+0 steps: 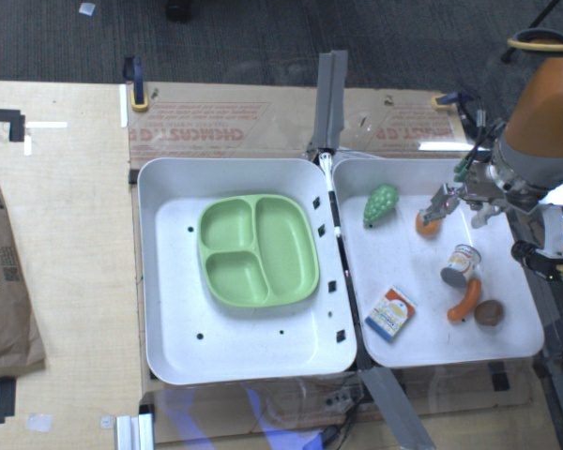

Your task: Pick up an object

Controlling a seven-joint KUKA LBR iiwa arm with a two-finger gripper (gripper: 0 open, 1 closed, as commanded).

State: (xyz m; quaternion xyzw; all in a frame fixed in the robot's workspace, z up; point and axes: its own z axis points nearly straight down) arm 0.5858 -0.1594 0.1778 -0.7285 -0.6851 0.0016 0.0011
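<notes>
Holding a green divided plate: left bin. Holding a green lumpy toy, small can, blue-orange box, sausage, brown ball: right bin. Gripper at the rear of the right bin, fingers closed on a small orange piece.

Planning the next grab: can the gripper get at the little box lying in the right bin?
Probably yes. The box lies flat and apart from the can and sausage, nothing over it, and the gripper hovers over the same bin.
</notes>
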